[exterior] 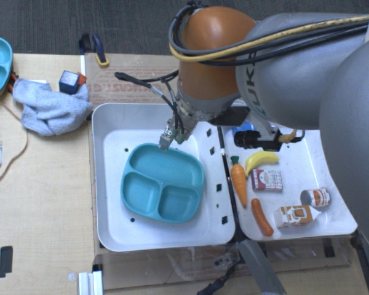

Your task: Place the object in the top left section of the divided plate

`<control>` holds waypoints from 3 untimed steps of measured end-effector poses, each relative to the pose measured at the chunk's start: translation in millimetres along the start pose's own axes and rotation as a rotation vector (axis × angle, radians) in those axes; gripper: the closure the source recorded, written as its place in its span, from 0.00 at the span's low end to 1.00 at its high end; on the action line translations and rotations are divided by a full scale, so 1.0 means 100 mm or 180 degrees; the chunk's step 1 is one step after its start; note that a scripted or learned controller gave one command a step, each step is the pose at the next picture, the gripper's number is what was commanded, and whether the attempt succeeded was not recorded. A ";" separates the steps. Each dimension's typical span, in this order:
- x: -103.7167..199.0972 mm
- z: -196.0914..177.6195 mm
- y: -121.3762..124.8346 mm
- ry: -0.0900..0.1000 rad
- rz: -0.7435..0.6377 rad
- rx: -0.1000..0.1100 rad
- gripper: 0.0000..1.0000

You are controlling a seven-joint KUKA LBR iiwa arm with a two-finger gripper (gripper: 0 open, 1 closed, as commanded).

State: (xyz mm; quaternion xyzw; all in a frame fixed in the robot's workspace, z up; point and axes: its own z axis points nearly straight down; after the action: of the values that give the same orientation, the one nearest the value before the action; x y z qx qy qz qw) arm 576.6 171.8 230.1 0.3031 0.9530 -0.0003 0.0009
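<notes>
Two white bins sit side by side: the left bin point(104, 183) and the right bin point(332, 208). One divided teal plate point(163, 183) with three sections lies in the left one. The right one holds one banana point(261, 160), one carrot point(238, 184), one sausage point(262, 217), one can point(315, 198) and two small cartons point(267, 180) point(293, 216). One grey cloth point(52, 108) lies far left on the bench, with one small blue block point(68, 81) beside it.

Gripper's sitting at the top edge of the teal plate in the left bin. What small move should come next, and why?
Probably lift clear and go to the right bin for an item. The gripper hangs at the divided plate's upper rim with nothing visibly in it, the plate's sections look bare, and the carrot, banana and cartons sit in the right bin.
</notes>
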 end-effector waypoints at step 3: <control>-0.01 -0.09 0.00 -0.0006 0.0004 -0.0001 0.00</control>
State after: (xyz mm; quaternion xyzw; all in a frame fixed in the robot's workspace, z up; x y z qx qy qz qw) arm 577.6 170.7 239.3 0.3037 0.9528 -0.0005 0.0018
